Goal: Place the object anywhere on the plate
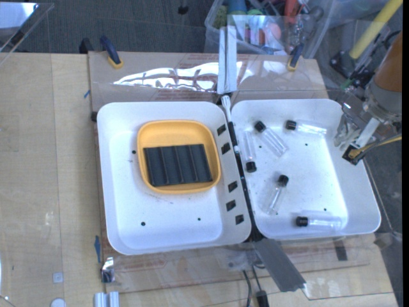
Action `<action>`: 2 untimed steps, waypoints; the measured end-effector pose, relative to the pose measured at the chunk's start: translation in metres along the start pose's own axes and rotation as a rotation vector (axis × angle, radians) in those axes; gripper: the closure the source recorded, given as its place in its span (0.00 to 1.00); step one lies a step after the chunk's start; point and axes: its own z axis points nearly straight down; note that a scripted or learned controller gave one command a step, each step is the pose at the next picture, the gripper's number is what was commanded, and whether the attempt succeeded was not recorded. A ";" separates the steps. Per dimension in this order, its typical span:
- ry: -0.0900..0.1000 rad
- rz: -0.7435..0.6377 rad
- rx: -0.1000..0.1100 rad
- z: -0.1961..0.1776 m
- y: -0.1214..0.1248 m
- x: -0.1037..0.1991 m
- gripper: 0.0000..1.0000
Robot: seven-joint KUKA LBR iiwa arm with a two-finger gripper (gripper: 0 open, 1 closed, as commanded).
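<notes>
The gripper [346,133] hangs over the right rim of the right bin [358,200]; whether it is wide or narrow cannot be told. Five black-capped vials [276,194] lie scattered in that bin, all left of it. The plate [179,127] sits in the left bin [121,190], with a dark ridged mat [177,165] on its floor. Between the bins runs a row of black tabs [230,166].

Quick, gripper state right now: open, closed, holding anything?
Gripper: cannot be told; it hangs above the right bin at its right rim.
</notes>
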 end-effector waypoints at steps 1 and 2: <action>-0.001 0.243 -0.006 -0.083 -0.001 -0.005 1.00; -0.001 0.000 -0.007 -0.183 0.041 0.022 1.00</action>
